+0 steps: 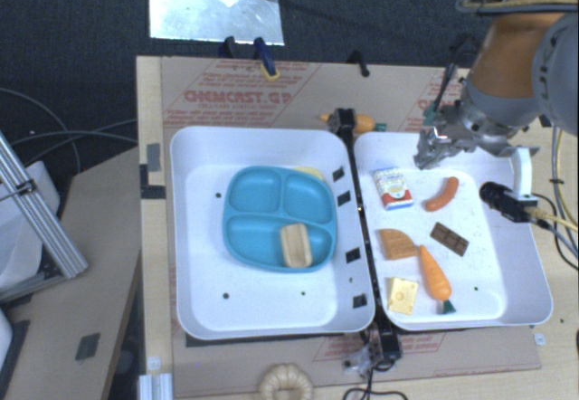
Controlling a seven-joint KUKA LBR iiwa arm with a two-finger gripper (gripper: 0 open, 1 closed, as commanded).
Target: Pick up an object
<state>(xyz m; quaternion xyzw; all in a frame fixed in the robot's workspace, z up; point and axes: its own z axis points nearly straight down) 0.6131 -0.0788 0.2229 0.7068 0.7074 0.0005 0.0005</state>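
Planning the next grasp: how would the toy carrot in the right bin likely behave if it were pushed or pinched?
The carrot looks round and tapered, so it may roll in an arc when nudged. It looks like smooth moulded plastic, probably stiff and light. Its taper could let it slip out of a pinch near the tip.

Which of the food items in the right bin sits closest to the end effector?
The small milk carton, just below-left of the end effector. The sausage is slightly farther; chocolate, carrot and cheese lie well below.

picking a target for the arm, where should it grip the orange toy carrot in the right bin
Probably across the thick middle of the orange toy carrot, coming straight down. It lies flat, tapering from top-left to its green end at lower right, with bare white bin floor on both long sides for the fingers.
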